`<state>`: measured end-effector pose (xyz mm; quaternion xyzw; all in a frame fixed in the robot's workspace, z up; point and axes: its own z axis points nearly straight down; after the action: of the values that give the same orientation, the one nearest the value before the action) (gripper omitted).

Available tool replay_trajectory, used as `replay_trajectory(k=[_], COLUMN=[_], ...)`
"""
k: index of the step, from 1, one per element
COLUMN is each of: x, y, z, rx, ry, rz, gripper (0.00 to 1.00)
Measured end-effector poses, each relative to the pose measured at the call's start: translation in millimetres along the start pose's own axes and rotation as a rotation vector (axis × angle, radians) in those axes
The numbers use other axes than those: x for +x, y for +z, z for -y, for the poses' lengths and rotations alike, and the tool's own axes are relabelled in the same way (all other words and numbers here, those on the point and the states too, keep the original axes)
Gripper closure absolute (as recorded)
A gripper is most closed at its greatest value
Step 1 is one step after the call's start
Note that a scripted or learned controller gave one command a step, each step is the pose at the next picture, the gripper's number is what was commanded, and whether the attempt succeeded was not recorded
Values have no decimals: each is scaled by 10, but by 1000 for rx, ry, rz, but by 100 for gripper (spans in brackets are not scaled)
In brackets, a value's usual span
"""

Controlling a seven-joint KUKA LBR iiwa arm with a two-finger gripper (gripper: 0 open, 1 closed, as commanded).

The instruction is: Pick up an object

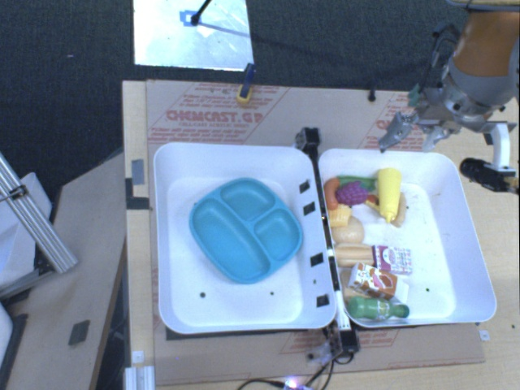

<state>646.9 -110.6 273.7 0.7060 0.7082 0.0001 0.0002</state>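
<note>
The right bin (463, 242) holds a pile of toy food along its left side. In it are a yellow corn cob (389, 193), purple grapes (353, 192), an orange carrot (331, 192), a beige roll (348, 232), a pink and white carton (394, 259), an orange carton (372, 281) and a green bottle (378, 308). My gripper (416, 132) hangs over the far rim of this bin, up and to the right of the corn. It is open, with nothing between its fingers.
The left bin (175, 283) holds a blue divided plate (245, 228). A black hinge strip (321, 226) runs between the bins. A shiny metal sheet (191, 23) lies behind the bench, and a yellow and blue clip (245, 88) sits near it.
</note>
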Motion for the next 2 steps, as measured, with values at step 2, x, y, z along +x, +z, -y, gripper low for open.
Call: replay_trajectory(k=[2], x=[54], y=[1077], z=[8], rx=[3], ry=[-1], rz=[-1], gripper=[0])
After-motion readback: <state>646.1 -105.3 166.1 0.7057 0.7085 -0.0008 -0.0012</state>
